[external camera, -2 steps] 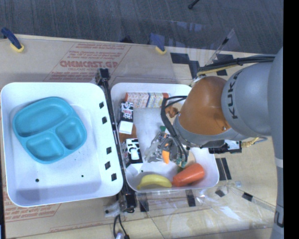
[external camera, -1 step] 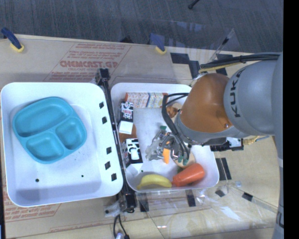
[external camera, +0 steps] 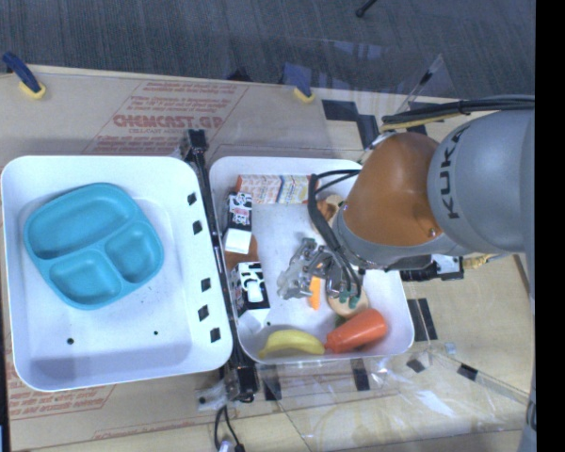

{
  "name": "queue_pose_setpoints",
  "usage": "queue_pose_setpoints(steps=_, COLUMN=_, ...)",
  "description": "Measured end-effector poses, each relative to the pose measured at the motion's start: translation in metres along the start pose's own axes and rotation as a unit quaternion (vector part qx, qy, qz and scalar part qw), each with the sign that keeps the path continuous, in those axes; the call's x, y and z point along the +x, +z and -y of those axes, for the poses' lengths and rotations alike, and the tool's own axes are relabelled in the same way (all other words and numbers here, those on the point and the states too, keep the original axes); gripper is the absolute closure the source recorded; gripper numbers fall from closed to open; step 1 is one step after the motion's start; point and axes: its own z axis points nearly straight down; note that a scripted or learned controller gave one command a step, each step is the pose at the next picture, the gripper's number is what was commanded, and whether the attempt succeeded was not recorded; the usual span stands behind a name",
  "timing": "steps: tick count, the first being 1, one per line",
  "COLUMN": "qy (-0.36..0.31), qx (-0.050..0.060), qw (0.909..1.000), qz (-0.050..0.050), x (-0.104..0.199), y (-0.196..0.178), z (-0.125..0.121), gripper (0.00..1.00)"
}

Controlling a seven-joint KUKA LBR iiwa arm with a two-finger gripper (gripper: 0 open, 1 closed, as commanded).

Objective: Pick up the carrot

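Carrot (external camera: 314, 293) just beside the gripper (external camera: 303, 273), touching its tips; finger spread impossible to tell.

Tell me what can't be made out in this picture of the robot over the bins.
- Gripper: too small and cluttered to tell its state.
- Carrot: a mere orange sliver below it; a grasp can't be confirmed.
- Right bin: far corner covered by the arm.
- Boxes: print too small.

Grey robot arm housing (external camera: 480, 182) bore black lettering "KUKA". Brown cardboard sheet under the bins (external camera: 160, 111) carried red print "CHEMCAST GP"; smaller red lines beneath were illegible.
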Motion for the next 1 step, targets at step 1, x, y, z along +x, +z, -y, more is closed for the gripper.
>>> queue_pose_setpoints(steps=1, qy=0.115, qx=0.001, qw=0.9934, qz=-0.005, x=0.0349, y=-0.0175, z=-0.0131, gripper=1.00)
